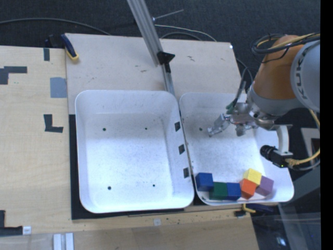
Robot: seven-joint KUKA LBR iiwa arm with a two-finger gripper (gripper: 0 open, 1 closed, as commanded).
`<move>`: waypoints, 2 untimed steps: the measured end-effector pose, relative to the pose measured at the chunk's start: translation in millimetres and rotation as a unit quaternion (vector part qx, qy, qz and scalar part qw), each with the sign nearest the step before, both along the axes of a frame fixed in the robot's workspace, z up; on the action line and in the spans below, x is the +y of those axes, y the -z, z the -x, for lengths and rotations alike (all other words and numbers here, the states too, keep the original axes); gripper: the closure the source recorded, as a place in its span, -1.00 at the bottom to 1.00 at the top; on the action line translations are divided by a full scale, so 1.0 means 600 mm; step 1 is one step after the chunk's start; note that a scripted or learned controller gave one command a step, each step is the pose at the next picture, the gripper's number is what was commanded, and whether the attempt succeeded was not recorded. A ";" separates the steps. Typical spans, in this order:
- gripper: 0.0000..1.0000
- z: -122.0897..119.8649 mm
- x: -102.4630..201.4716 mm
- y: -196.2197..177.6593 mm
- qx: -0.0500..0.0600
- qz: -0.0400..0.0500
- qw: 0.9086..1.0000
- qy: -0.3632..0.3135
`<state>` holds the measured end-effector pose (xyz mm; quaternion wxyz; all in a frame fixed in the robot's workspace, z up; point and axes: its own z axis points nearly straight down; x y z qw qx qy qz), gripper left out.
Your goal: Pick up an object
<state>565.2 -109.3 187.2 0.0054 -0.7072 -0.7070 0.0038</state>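
Observation:
Several small blocks lie along the near edge of the right bin (193,120): a blue block (204,180), a green block (219,190), a second blue block (233,191), an orange block (248,188), a yellow block (253,175) and a purple block (266,185). My gripper (227,130) hangs over the middle of the right bin, well behind the blocks. Its fingers are spread apart and open, with nothing between them.
The left bin (83,139) sits beside the right one. A slanted metal pole (148,27) rises from the back of the bench between the bins. Cables trail beside the arm at the right edge. A blue and yellow tool (69,47) lies at the far left.

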 end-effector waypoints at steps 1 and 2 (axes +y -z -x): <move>-1.00 0.002 -0.073 0.166 -0.004 0.002 1.000 0.001; -1.00 0.126 -0.148 0.159 -0.003 0.002 1.000 0.003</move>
